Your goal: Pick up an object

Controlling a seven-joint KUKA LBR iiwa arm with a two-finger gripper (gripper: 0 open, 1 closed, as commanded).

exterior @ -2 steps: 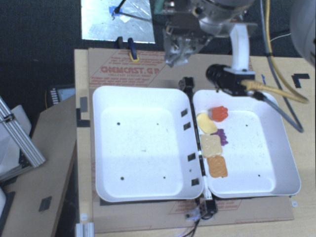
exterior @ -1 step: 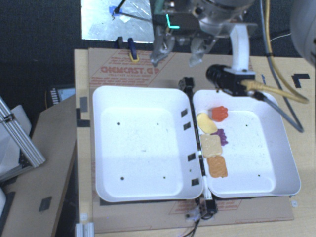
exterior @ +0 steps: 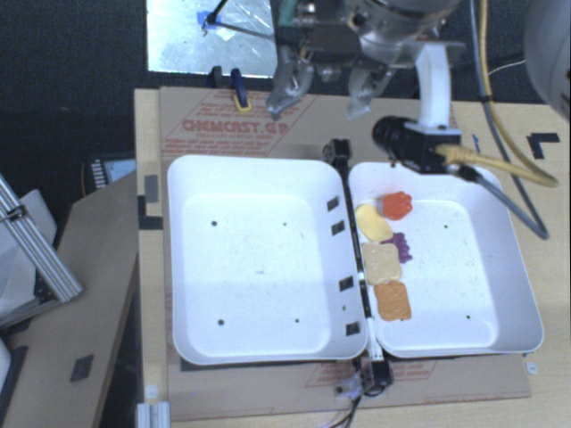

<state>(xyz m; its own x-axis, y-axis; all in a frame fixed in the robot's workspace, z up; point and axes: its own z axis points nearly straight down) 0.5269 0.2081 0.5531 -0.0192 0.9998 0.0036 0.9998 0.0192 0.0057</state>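
Bench, seen from above: the grey arm's gripper (exterior: 326,98) hangs at 12 o'clock in the view, above the far edge of the bench and over the brown cardboard sheet (exterior: 223,125) printed "CHEMCAST". Its two fingers (exterior: 287,86) stand spread apart with nothing between them, well clear of both bins.

The things to be picked lie in the right bin (exterior: 473,275), lined up along its 9 o'clock wall, next to the seam with the left bin (exterior: 259,257). Toward 12 o'clock of that row sits a red-orange piece (exterior: 397,205). Touching it on its 7 o'clock side is a pale yellow piece (exterior: 373,223). Below them a tan square (exterior: 381,263) lies flat, with a small purple piece (exterior: 402,248) touching it at 2 o'clock. An orange-brown square (exterior: 393,301) ends the row at 6 o'clock, just beside the tan one. What the pieces are cannot be told; they look like small toy foods.

A row of black clips (exterior: 339,228) runs along the seam between the bins. At 11 o'clock in the view, beyond the bench, lies a shiny foil sheet (exterior: 210,20); a blue-and-yellow clamp (exterior: 239,92) grips the cardboard's far edge.
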